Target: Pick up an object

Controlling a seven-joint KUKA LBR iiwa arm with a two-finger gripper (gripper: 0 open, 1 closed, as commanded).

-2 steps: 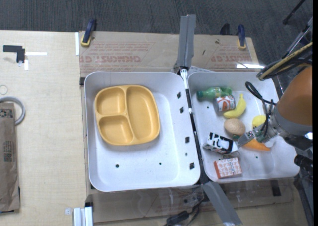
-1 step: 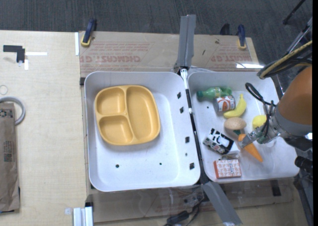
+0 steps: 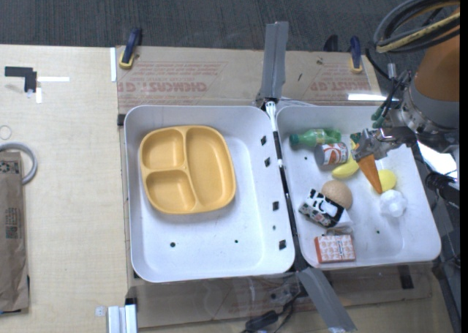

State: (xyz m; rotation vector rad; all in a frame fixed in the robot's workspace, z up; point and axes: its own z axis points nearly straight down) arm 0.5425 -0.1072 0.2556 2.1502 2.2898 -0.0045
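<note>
The right bin (image 3: 424, 240) holds several small objects. A green bottle (image 3: 314, 136) lies at its far side with a small can (image 3: 333, 154) just in front of it. A yellow fruit (image 3: 345, 170), an orange carrot (image 3: 370, 173) and a yellow piece (image 3: 387, 179) lie around the middle. My gripper (image 3: 368, 144) hangs low over the bin's far right part, right above the carrot's thick end and beside the can. Whether it touches the carrot is unclear.
A tan bun (image 3: 337, 192), a black-and-white toy (image 3: 320, 209), a white object (image 3: 393, 204) and a reddish box (image 3: 336, 248) sit nearer the front. A yellow divided plate (image 3: 188, 169) lies in the left bin (image 3: 212, 251). Cables loop at the top right.
</note>
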